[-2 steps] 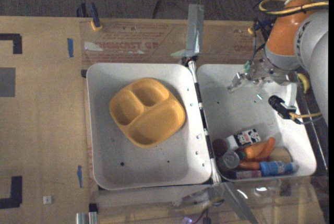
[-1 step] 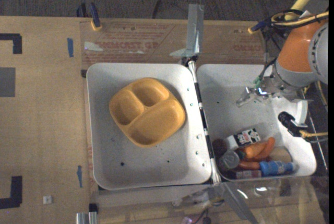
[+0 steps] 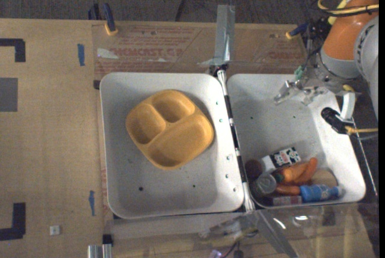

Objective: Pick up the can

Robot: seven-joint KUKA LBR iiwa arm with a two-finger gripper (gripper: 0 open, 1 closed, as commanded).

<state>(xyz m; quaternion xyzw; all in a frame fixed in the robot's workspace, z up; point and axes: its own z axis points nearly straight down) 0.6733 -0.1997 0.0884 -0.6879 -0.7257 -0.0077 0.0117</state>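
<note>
Hand (image 3: 299, 91) well above can (image 3: 264, 184) (apart)

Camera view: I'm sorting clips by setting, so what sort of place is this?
Probably a robotics lab: two white bins clamped to a cardboard-covered bench, a robot arm, cables on the floor.

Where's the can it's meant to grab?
The can lies in the right bin, at its near-left corner, in a cluster of items beside a carrot and a small carton. The gripper is over the bin's far end.
</note>
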